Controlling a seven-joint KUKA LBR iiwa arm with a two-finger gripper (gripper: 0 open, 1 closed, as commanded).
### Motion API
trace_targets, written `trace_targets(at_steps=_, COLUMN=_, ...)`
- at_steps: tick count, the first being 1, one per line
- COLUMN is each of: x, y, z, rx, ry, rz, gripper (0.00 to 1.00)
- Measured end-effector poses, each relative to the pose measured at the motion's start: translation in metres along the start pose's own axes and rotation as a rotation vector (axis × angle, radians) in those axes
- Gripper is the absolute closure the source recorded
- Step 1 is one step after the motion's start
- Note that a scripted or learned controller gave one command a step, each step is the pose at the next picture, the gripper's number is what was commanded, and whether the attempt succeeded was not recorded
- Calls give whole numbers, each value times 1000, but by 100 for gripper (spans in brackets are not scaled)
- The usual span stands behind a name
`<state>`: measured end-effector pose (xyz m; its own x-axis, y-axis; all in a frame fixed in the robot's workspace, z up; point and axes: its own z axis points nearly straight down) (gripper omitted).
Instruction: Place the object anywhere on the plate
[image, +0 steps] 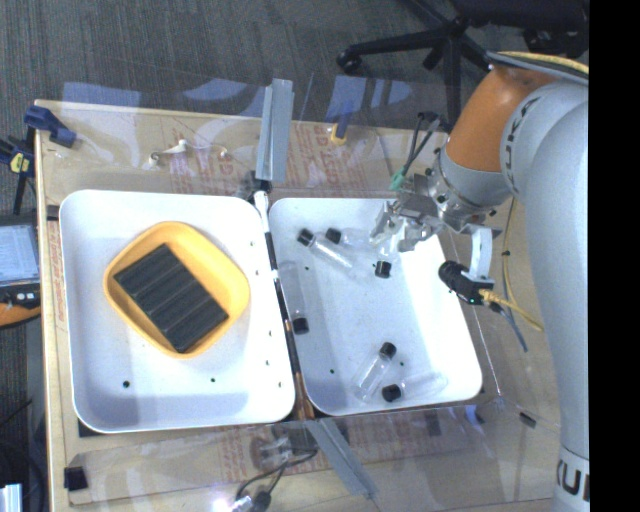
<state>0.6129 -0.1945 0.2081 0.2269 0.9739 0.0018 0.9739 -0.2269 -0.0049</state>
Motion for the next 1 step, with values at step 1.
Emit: trace_targets(at_steps=1, x=61, y=26, z=-24, rx=-3, ry=-2, rz=-134, gripper=100)
